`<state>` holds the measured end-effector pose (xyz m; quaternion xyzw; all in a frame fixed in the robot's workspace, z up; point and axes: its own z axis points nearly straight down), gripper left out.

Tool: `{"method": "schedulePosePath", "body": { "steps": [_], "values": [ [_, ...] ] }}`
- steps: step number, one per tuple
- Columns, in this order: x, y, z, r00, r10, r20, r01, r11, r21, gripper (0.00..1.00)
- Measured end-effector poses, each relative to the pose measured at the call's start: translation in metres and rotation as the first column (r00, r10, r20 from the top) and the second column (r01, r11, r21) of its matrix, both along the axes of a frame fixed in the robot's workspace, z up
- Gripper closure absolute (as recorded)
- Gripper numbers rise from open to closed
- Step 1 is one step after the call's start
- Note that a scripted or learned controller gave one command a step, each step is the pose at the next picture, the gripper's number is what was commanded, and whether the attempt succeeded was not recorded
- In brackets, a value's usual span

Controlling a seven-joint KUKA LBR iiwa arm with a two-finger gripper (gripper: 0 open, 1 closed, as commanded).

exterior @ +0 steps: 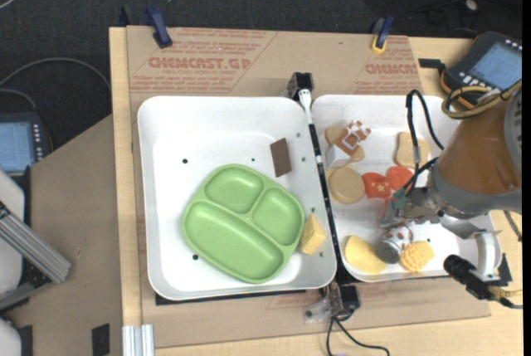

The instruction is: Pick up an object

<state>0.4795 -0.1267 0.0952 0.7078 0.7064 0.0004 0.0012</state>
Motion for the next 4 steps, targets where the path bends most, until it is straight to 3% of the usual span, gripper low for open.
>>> {"method": "schedulePosePath", "body": {
  "steps": [1, 2, 3, 4],
  "values": [
    [0.003, 0.053, 0.121, 1.0, 0.009, 0.011, -0.009, 1.0, 0.002, 1.0],
    [0.0, 0.05, 0.114, 1.0, 0.002, -0.002, -0.002, 1.0, 0.001, 0.0],
    [0.089, 0.019, -0.011, 1.0, 0.002, 0.011, -0.002, 1.0, -0.002, 0.0],
    [0.089, 0.018, 0.005, 1.0, 0.002, 0.015, -0.002, 1.0, -0.004, 1.0]
  ]
}}
